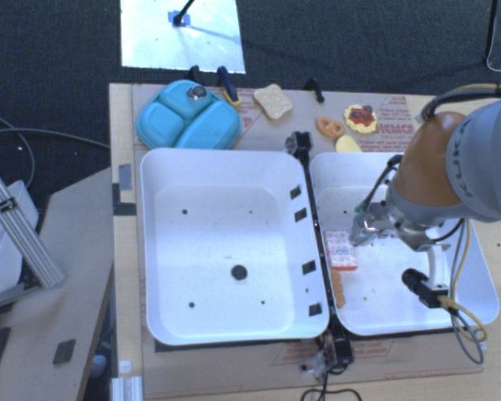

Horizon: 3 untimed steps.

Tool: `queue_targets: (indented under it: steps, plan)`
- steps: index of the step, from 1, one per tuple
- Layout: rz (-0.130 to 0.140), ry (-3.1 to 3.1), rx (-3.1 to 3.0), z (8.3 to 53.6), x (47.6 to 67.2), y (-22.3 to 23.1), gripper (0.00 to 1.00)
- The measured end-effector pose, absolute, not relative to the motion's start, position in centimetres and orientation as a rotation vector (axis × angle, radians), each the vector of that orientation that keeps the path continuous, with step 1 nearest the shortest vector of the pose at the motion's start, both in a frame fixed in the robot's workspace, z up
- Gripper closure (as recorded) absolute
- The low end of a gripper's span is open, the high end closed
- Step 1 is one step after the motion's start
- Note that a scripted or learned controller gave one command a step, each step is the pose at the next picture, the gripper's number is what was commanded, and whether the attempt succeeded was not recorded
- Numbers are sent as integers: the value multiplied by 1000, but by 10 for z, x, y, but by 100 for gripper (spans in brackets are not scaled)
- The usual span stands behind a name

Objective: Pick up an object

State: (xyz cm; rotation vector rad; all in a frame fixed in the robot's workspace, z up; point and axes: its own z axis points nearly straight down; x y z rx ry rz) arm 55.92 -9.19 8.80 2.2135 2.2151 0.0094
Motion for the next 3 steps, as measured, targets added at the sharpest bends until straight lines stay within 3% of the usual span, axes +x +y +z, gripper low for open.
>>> queue_targets:
  steps: [1, 3]
  plan:
    - [47, 2262, 2216, 139, 563, -16, 100]
    - [27, 2276, 2223, 138, 557, -18, 100]
